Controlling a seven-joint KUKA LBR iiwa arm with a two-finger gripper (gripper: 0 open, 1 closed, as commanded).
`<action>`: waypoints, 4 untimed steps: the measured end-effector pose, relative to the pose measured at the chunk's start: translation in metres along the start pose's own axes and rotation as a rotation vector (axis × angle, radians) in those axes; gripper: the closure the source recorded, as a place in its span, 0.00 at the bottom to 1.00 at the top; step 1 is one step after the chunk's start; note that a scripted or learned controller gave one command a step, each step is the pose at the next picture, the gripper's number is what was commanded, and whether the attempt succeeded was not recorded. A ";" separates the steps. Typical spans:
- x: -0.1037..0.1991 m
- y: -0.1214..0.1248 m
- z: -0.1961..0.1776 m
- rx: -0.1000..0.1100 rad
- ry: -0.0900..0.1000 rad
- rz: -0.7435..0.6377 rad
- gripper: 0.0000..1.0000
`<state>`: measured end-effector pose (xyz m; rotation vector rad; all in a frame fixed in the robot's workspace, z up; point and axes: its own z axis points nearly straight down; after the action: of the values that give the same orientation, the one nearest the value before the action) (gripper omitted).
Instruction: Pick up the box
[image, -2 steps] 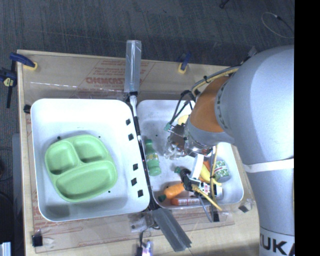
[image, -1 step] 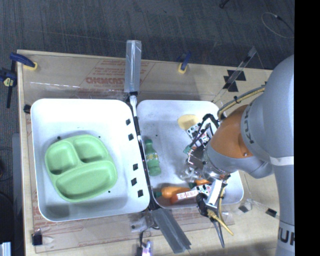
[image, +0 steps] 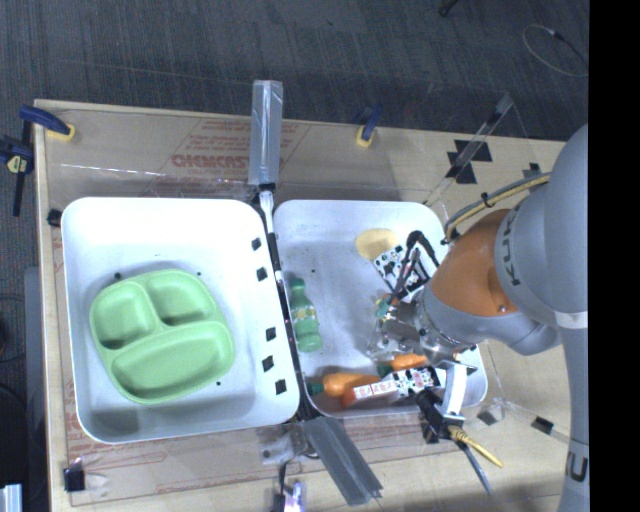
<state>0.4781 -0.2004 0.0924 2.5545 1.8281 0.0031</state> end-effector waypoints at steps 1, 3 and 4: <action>0.055 -0.019 0.001 0.005 0.001 -0.392 1.00; 0.110 -0.038 -0.099 0.005 0.000 -0.471 1.00; 0.052 -0.020 -0.047 0.005 0.000 -0.555 1.00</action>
<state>0.4762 -0.1452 0.1392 1.9581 2.4602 -0.0019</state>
